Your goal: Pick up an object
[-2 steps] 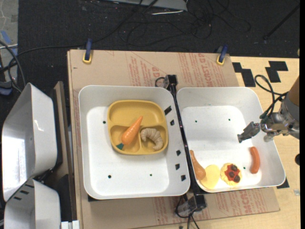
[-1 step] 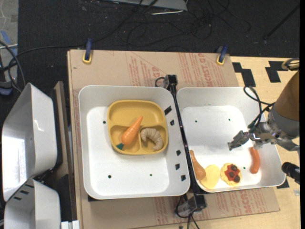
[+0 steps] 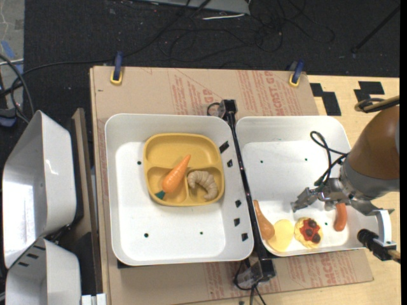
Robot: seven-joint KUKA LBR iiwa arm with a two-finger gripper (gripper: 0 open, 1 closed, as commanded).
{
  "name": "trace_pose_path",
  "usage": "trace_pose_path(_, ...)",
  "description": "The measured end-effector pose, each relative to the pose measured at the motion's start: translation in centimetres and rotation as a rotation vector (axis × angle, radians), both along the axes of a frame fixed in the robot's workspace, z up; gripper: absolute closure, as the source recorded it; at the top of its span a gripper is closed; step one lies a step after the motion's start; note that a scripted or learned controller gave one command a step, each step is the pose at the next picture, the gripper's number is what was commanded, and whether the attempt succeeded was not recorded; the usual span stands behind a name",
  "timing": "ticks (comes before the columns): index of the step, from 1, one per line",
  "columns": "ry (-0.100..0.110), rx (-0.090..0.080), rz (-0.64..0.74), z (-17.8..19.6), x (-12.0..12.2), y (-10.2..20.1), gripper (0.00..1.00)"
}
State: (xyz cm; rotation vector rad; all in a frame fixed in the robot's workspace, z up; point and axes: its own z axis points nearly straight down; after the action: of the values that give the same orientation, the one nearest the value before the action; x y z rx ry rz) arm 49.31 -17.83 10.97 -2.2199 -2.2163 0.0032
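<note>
The gripper (image 3: 313, 197) hangs low in the right bin (image 3: 280, 138), and I cannot tell its state. Just below it lies a small tart (image 3: 309, 230) topped with red fruit, with a yellow piece (image 3: 283, 232) touching its left side and an orange sausage (image 3: 341, 216) to the gripper's right. The tart looks like light, stiff toy plastic, likely slippery; pinching across its rim seems best. The arm (image 3: 378, 154) reaches in from the right, wrist bent down toward the bin's near corner.
</note>
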Motion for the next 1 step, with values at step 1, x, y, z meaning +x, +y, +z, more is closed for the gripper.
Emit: trace_pose_path(1,-0.002,-0.001,0.000,-1.87,-0.03,0.06,0.00)
